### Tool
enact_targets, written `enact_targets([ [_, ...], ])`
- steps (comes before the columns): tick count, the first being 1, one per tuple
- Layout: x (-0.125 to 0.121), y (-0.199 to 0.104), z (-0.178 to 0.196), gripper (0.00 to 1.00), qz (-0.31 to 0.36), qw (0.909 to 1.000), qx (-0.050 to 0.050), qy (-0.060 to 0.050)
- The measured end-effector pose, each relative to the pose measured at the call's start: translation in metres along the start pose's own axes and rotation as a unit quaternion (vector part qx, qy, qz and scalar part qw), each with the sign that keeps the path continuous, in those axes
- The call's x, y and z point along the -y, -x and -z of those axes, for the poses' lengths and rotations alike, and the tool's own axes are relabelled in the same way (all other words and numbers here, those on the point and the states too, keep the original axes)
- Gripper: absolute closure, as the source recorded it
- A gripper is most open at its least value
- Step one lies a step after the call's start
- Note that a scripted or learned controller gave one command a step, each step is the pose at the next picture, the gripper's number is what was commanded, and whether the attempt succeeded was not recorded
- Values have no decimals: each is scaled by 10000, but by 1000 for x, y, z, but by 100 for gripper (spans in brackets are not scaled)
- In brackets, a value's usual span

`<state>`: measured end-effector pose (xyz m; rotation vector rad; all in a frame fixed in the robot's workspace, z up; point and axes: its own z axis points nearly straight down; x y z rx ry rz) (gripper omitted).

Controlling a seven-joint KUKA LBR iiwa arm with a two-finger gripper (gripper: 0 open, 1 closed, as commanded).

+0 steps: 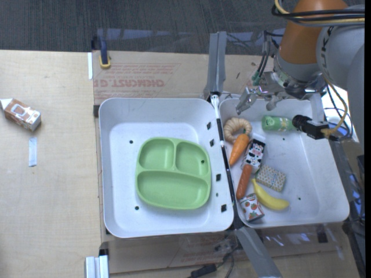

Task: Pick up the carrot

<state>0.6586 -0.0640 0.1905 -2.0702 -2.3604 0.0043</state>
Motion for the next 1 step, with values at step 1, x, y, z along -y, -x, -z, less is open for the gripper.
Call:
enact_targets([
  [1,39,28,-100,0,1199,9928,-1,9],
])
